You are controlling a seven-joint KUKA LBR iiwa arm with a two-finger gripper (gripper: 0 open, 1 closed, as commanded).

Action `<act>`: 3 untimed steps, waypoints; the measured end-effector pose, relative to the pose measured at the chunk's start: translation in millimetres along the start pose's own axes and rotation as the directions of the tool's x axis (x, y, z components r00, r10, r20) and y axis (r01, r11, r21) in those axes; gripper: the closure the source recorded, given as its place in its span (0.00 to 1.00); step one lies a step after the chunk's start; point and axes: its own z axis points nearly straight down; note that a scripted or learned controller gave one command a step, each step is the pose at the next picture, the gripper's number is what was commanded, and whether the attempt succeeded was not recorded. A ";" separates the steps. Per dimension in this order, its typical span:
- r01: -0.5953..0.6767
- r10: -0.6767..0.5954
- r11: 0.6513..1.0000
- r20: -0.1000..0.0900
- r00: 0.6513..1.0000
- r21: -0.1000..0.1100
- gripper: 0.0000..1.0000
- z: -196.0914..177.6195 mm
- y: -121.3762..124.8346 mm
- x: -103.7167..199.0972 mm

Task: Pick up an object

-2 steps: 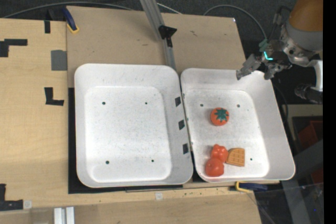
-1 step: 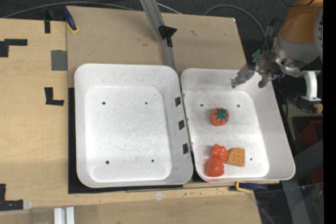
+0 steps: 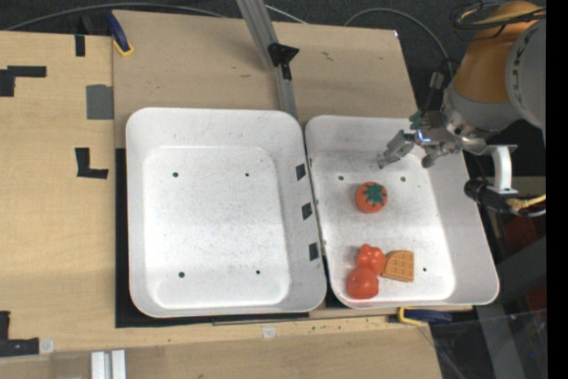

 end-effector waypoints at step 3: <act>0.001 -0.001 1.000 0.001 1.000 -0.013 1.00 -24.7 9.7 8.8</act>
